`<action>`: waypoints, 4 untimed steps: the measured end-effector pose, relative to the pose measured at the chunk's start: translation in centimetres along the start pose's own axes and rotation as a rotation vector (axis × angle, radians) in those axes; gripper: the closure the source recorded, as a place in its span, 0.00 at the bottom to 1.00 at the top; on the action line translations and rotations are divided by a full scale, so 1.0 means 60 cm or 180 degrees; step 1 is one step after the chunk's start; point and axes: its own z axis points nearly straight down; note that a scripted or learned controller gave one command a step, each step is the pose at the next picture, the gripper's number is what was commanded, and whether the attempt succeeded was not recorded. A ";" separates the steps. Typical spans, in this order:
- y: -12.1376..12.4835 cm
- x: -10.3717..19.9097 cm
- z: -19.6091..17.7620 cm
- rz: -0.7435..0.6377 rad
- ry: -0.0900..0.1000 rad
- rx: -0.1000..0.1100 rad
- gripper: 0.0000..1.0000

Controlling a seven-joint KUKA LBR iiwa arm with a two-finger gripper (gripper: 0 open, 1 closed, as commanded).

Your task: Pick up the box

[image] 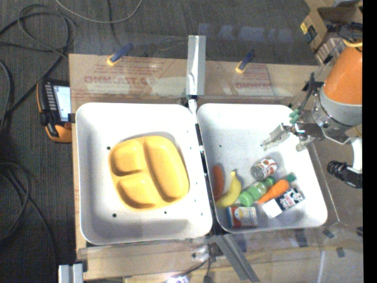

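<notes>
The counter (88, 75) carries two white bins: the left bin (88, 158) holds a yellow divided tray (150, 171), and the right bin (235, 128) holds the clutter. Along the right bin's near side lie a banana (231, 191), a green bottle (254, 192), a carrot (274, 190), a small can (264, 168) and a labelled pouch (242, 216). The box (284, 201), small, white and dark-printed, sits in the near right corner, touching the carrot. It looks like light, stiff card, likely easy to crush, best taken across its narrow sides. The gripper (287, 133) hovers above the bin's far right part, well apart from the box; its fingers (274, 138) appear spread and hold nothing.
</notes>
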 end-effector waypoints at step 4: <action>0.104 -0.077 0.246 -0.0144 -0.0013 -0.0056 1.00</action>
